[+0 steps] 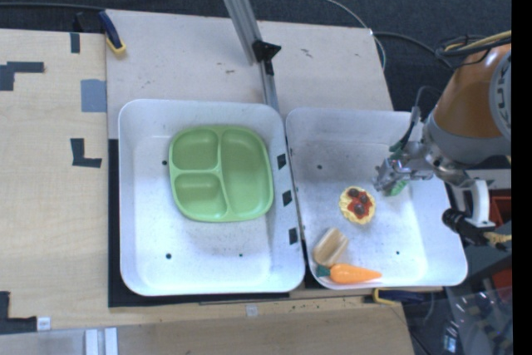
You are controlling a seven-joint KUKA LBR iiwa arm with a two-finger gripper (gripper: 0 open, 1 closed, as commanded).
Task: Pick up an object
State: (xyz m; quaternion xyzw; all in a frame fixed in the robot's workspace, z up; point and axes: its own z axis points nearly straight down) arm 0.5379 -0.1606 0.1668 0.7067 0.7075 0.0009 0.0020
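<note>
— Where is your gripper right now?

— My gripper (392, 175) hangs over the right bin (332, 129), near its right side, with my grey arm and its orange band (470, 100) coming in from the right. Whether the gripper is released or clenched, I cannot tell; it is too small and cluttered from this angle, and I see nothing that I could call held.

— And the things you could pick up?

— Three lie in that right bin. A small tart (357, 205) with a red topping sits just beside my gripper, below and to its left, apart from it as far as I can judge. A tan bread roll (330, 245) lies nearer the front left corner, and an orange carrot (356, 273) rests along the front edge, just beside the roll.

— What about the other bin?

— The left bin (141, 262) holds a green divided plate (221, 173), lying flat toward the back. Both bins sit side by side on the surface (174, 54).
</note>
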